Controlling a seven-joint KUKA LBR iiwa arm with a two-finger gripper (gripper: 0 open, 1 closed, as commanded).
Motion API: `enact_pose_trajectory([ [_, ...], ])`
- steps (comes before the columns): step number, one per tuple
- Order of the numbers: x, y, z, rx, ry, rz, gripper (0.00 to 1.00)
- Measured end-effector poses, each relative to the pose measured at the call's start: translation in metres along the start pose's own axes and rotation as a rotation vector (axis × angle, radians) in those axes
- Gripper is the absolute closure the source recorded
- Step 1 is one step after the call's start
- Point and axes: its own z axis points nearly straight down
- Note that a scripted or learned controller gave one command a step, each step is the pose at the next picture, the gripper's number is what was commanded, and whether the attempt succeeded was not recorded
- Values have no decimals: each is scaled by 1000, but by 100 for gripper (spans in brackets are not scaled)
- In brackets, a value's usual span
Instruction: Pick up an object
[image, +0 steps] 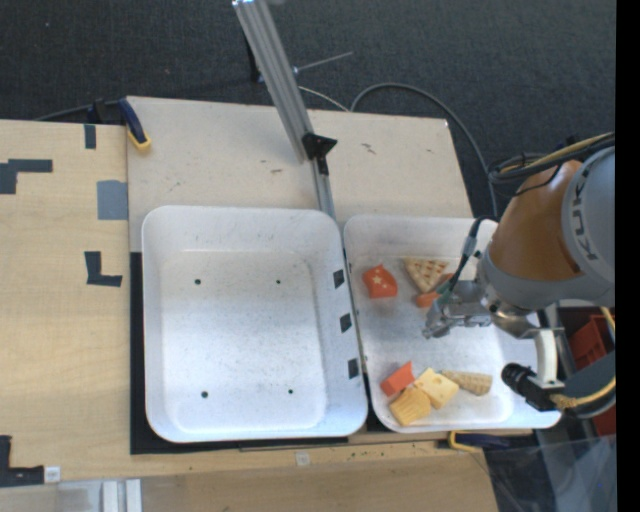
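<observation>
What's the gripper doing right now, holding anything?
Gripper: low over the right bin, beside a small orange piece; open or closed cannot be told, and no object is visibly held.

Bench carrying two white bins.
A light wooden bench (60, 300) is holding a left bin (240, 320) and right bin (500, 415) sitting side by side, edges touching; a pale board (220, 150) is lying behind them, dark tape pieces (110, 200) sticking at left.
</observation>
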Motion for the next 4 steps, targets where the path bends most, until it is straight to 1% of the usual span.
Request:
enact_pose_trajectory([
  [1, 3, -5, -44, -6, -1, 1, 100],
  [2, 13, 0, -100, -9, -2, 0, 100],
  [3, 13, 0, -118, -5, -1, 1, 100],
  [4, 62, 29, -100, -1, 0, -4, 100],
])
